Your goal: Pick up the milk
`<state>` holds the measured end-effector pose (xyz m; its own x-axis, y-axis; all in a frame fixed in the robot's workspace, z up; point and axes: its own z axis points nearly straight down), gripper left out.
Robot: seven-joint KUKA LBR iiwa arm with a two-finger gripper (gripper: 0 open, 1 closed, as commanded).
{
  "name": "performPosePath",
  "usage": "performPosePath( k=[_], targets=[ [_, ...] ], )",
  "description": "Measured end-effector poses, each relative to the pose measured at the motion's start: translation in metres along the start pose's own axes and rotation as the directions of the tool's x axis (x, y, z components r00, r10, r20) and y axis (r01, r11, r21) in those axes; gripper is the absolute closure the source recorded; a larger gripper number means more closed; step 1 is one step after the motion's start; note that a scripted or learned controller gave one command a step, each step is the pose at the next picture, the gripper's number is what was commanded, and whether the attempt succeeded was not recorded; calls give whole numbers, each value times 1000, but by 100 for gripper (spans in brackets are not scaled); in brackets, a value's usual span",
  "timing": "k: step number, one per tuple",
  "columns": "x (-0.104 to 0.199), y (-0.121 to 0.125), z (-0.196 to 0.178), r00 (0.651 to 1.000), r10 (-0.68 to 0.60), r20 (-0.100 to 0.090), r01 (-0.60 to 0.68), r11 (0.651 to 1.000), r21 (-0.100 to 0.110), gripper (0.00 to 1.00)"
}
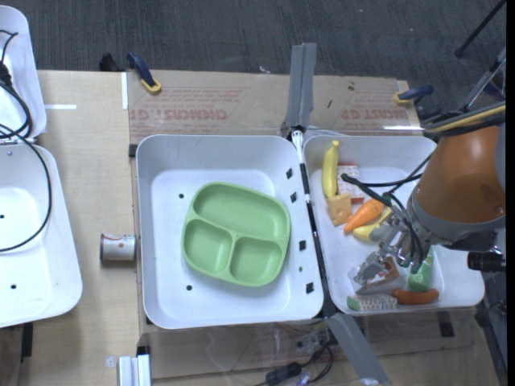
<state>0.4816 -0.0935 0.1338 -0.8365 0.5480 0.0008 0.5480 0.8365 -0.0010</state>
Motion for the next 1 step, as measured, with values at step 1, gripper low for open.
performPosePath(
  k=[1],
  targets=[
    [-6, -15, 41, 1000, 13, 1, -13, 1000, -3, 0]
  ],
)
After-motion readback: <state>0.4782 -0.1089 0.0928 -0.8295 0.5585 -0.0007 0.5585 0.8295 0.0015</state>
